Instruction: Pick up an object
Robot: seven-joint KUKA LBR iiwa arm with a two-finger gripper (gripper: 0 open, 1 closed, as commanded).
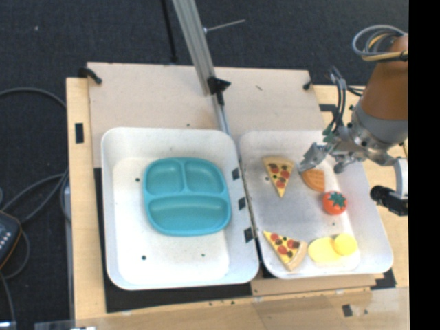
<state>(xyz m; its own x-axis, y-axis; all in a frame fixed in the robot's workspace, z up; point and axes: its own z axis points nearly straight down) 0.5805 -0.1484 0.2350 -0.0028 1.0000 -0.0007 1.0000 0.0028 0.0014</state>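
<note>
Broad tan bench (pixel 158 95) on dark carpet, with two shallow white bins set side by side on it, edges touching at the middle. Slanted aluminium post (pixel 196 40) rising from the bench's far side, just behind the seam between the bins.

Left bin (pixel 117 184): one thing inside, a teal divided plate (pixel 185 196) with three compartments, two small ones at the far side and one long one at the near side, lying flat near the bin's centre. Nothing in any compartment.

Right bin (pixel 295 212): five toy foods spread over the floor. Along the near edge, a yellow lumpy piece (pixel 332 247) towards the right corner, and a pizza slice (pixel 285 247) beside it to the left, close but apart. At the far left, a second pizza slice (pixel 278 174), point towards the camera. Just to its right, a small orange-brown piece (pixel 314 179). Near that, further right and a little nearer, a red tomato (pixel 335 203) with a green top, upright.

Grey arm (pixel 385 95) with its orange band, reaching in over the right bin's far right corner. Gripper (pixel 322 155) low over the bin, directly above the orange-brown piece and beside the far pizza slice. Cannot tell how wide the pincer stands, nor whether it touches the piece; nothing visibly held.
</note>
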